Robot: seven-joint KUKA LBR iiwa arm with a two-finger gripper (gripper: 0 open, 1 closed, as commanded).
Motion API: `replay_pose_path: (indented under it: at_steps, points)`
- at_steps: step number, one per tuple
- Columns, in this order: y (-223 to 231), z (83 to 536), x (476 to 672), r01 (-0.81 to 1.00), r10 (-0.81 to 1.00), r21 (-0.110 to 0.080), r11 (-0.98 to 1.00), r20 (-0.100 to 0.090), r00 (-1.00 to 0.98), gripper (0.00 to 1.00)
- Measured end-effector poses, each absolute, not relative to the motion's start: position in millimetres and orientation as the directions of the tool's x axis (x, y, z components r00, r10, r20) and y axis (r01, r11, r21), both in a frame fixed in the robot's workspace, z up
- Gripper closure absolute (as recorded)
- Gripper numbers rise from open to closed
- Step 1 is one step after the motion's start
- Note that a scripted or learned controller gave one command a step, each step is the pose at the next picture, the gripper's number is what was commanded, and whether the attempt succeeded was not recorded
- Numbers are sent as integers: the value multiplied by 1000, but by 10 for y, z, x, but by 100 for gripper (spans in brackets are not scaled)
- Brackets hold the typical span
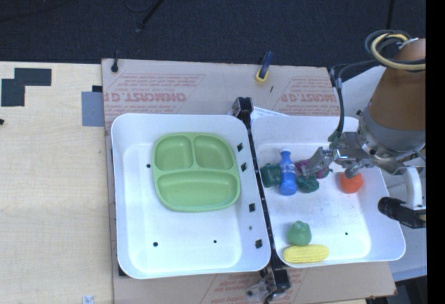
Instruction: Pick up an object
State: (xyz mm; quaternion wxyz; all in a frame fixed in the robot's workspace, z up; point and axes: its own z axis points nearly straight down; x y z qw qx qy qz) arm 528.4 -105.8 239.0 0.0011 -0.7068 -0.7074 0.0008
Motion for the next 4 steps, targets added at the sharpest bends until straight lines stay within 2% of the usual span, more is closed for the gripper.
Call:
replay_pose_path:
  at_steps: [4]
  points:
    - [-1084,950,5323,1000,1000,-4,0,1,0,0]
